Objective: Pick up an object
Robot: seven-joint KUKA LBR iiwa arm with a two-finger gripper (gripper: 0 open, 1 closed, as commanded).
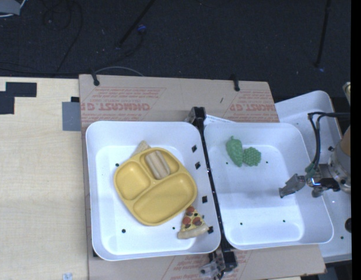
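The gripper (pixel 298 185) sits low by the right bin's (pixel 267 238) right edge, fingers spread wide, nothing between them. Green grapes (pixel 243 153) lie near that bin's back edge, well apart. In the left bin (pixel 107 238), a yellow divided plate (pixel 154 194) carries a hot dog (pixel 158 165); a pizza slice (pixel 193 225) lies near the front right corner.

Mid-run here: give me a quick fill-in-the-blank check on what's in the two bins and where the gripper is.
1. The yellow divided plate lies in the ____ bin of the camera view.
2. The pizza slice lies in the same bin as the plate, just outside the plate's ____ corner.
3. The green toy lies in the right bin, nearer its ____ edge.
4. The gripper hovers over the ____ bin.

Missing words: left; lower right; far; right
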